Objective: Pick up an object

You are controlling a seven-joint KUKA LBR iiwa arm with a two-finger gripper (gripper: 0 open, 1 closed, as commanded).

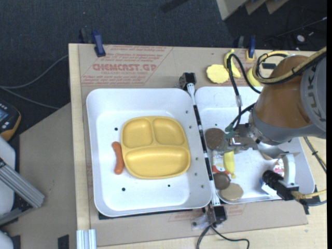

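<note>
Reaching into the right bin (306, 162), your gripper (234, 140) hangs just above the yellow banana-like piece (229, 162), grip state unclear to me; judge it pre-grasp, needing a straight descent.

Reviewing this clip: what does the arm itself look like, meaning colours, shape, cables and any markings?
The arm is bulky and rounded: an orange-brown band sits above a grey wrist section, and part of dark lettering shows on the grey shell at the right. Black and yellow cables loop along it. The gripper end is small, metallic grey and dark.
</note>
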